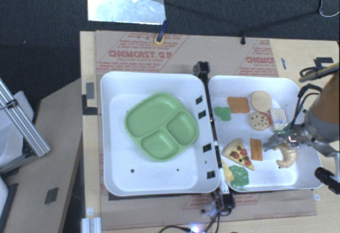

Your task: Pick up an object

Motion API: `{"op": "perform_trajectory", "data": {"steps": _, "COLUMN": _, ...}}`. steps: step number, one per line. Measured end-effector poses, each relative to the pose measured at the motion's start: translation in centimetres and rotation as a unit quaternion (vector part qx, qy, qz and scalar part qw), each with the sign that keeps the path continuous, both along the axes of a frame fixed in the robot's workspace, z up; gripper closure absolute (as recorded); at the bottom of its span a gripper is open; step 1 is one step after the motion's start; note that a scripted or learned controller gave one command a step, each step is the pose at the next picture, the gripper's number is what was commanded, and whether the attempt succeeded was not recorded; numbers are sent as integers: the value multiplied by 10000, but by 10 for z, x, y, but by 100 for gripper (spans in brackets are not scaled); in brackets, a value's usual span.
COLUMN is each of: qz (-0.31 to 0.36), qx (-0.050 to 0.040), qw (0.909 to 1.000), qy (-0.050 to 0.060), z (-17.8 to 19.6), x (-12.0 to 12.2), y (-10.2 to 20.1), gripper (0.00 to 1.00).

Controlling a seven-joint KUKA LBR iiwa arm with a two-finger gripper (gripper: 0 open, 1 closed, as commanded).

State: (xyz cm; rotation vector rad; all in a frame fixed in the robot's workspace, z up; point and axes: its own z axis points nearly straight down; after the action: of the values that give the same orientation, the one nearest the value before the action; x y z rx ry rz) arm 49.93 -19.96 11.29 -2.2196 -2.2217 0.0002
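The right bin (305, 178) holds several toy foods. A tan croissant (287, 158) lies near its right side. To its left are an orange cracker stick (256, 149) and a pizza slice (239, 153). Farther back lie a sprinkled cookie (259, 120), a round bun (261, 101), an orange toast square (238, 104) and a patterned packet (278, 118). My gripper (281, 141) reaches in from the right and hangs low over the croissant's upper end, between it and the packet. Nothing is visibly lifted.
A small green piece (222, 113) sits by the divider, and a green leaf (239, 176) lies at the right bin's front left. The left bin (114, 173) holds a green divided plate (162, 126). Cables (313, 71) run along the bench's right edge.
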Motion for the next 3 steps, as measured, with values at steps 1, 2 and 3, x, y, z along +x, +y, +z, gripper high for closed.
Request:
{"op": "perform_trajectory", "data": {"steps": 1, "qz": 13, "qx": -24, "qw": 10000, "qy": -94, "z": -21, "x": 7, "y": 0, "gripper": 0}}
{"op": "perform_trajectory", "data": {"steps": 2, "qz": 5, "qx": -55, "qw": 9999, "qy": -124, "z": -9, "x": 8, "y": -2, "gripper": 100}}
{"op": "perform_trajectory", "data": {"steps": 3, "qz": 20, "qx": -16, "qw": 10000, "qy": -38, "z": 43, "x": 19, "y": 1, "gripper": 100}}
